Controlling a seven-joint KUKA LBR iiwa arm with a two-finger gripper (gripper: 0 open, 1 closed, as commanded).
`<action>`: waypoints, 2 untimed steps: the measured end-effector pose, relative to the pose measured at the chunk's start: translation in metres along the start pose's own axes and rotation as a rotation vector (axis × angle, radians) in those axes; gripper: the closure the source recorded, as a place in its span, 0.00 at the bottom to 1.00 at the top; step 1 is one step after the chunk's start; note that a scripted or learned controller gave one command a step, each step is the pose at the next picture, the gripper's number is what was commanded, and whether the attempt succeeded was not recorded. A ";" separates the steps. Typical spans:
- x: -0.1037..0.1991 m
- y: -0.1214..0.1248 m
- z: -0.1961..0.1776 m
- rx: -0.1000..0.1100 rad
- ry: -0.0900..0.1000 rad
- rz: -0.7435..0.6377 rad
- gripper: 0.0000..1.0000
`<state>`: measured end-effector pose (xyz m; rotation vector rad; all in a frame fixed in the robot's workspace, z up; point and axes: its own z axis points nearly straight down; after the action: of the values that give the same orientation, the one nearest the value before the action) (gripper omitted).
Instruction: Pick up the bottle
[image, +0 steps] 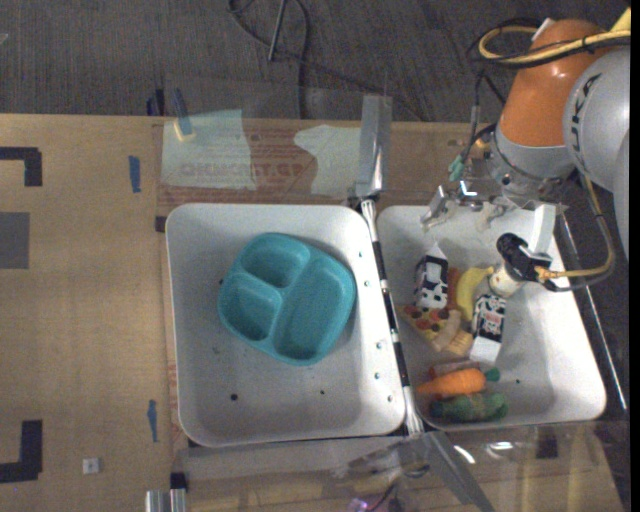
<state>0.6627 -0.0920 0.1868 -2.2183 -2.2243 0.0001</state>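
L bin (250, 400): teal divided plate (288, 298). R bin (560, 370): cow-print bottle (489, 322) next to banana (470, 288), plus carton (432, 282), carrot (452, 382). I see gripper (465, 200) over R bin's far edge, apart from bottle; can't tell if spread or closed.

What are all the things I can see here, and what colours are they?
shallow plastic bins: two, white, side by side on the bench
divided plastic plate: one, teal, in the view's left bin
cow-spotted containers: two, black and white, middle of the view's right bin
curved toy banana: one, yellow, between the two containers
flat speckled toy food piece: one, tan, beside the banana
toy carrot: one, orange, toward the right bin's near edge
lumpy soft toy: one, green, just below the carrot
wooden bench: one, light brown, under both bins
robot arm: one, grey with an orange band, from the view's right
hand: one, silvery, over the right bin's far end
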 end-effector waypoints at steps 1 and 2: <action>0.081 -0.017 -0.145 -0.004 -0.001 -0.179 0.00; 0.118 -0.070 -0.116 0.002 0.000 0.017 0.00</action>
<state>0.5926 0.0257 0.3031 -2.2365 -2.2040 0.0019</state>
